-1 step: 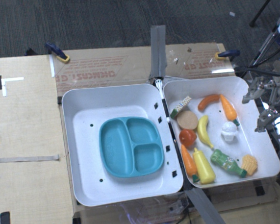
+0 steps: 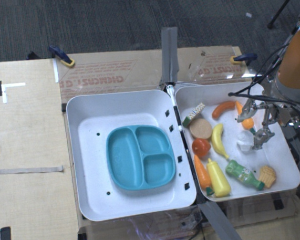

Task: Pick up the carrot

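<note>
I see the carrot point(image 2: 201, 172) along the right bin's point(image 2: 289, 181) left wall, lower end tucked behind the mustard bottle point(image 2: 218, 178). Gripper point(image 2: 258, 126) hangs over the bin's right side w/ fingers spread, nothing between them

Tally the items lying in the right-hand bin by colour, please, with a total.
Orange or red: 3, the carrot, tomato and sausage.
Yellow: 2, the banana and mustard bottle.
Green: 1, the green bottle.
Tan: 2, the round bun and waffle piece.
Total: 8.
</note>
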You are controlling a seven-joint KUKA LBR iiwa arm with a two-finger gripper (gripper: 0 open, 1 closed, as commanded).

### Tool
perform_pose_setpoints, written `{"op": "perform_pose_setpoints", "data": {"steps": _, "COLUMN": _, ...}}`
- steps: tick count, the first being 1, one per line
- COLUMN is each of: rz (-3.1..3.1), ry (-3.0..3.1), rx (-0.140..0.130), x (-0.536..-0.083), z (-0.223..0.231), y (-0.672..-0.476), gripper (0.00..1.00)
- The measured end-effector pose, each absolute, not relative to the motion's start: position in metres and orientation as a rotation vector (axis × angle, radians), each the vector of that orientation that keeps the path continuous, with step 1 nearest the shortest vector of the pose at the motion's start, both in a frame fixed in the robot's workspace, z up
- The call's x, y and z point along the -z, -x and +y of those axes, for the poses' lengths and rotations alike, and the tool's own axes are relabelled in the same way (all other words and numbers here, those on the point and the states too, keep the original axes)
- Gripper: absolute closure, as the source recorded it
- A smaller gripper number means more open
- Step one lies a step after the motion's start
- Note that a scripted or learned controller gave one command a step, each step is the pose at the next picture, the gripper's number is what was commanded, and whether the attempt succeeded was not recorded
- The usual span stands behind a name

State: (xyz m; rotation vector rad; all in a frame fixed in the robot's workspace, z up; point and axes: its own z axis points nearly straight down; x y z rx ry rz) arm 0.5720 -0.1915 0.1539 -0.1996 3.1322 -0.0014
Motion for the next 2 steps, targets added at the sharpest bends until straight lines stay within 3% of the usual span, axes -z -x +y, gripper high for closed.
{"op": "perform_pose_setpoints", "data": {"steps": 1, "rz": 3.134, "ry": -0.146, "rx": 0.001, "x": -0.093, "z": -0.218, "y": -0.594, "gripper": 0.0}}
{"op": "perform_pose_setpoints", "data": {"steps": 2, "rz": 3.127, "ry": -0.142, "rx": 0.004, "x": -0.104, "z": -0.217, "y": -0.596, "gripper": 1.0}}
